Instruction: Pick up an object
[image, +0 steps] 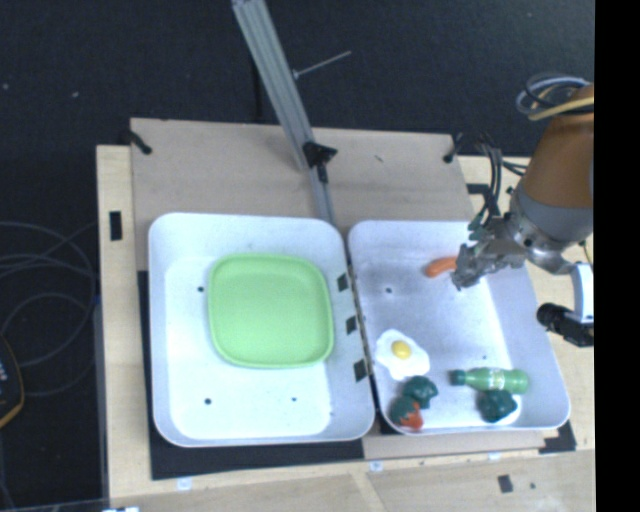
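Observation:
In the right bin (450, 330) lie an orange carrot-like piece (438, 267) near the back, a fried egg toy (401, 352), a green bottle (490, 379), a dark green lump (496, 405) and a green-and-red vegetable (411, 398) at the front. My gripper (468, 272) hangs over the back right of this bin, right beside the orange piece and touching or nearly touching its right end. From this angle the orange piece is not seen between the fingers.
The left bin (180, 400) holds a light green square plate (270, 308). A grey metal pole (285, 95) slants from the top down to the gap between the bins. Wooden bench edge surrounds both bins.

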